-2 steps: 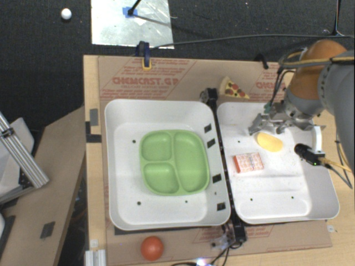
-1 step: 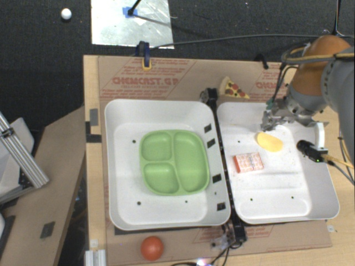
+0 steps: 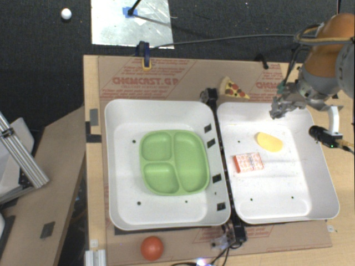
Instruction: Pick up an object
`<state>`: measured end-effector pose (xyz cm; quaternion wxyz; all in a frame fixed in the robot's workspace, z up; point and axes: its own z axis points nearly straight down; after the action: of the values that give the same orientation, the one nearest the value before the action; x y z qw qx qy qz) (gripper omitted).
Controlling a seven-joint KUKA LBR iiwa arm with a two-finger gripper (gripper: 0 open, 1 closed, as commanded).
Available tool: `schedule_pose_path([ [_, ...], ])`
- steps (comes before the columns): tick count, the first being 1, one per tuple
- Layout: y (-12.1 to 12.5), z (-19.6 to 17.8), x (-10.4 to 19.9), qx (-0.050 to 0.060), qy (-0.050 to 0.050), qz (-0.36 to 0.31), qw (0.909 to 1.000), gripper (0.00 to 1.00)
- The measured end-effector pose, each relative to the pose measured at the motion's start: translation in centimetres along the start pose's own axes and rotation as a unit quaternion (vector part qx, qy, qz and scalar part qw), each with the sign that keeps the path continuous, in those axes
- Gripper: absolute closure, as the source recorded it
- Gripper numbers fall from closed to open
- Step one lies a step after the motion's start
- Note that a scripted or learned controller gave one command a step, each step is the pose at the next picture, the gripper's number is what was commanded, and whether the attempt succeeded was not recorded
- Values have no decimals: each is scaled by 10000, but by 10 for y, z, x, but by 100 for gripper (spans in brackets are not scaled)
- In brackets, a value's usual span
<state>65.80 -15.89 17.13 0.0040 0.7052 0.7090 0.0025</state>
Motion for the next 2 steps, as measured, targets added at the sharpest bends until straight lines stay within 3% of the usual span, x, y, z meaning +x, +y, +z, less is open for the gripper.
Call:
schedule_pose_path([
  [1,3,-55,0,0,0,-4,10000,100],
  [2,-10,-65,47,31,18,-18,10000,100],
])
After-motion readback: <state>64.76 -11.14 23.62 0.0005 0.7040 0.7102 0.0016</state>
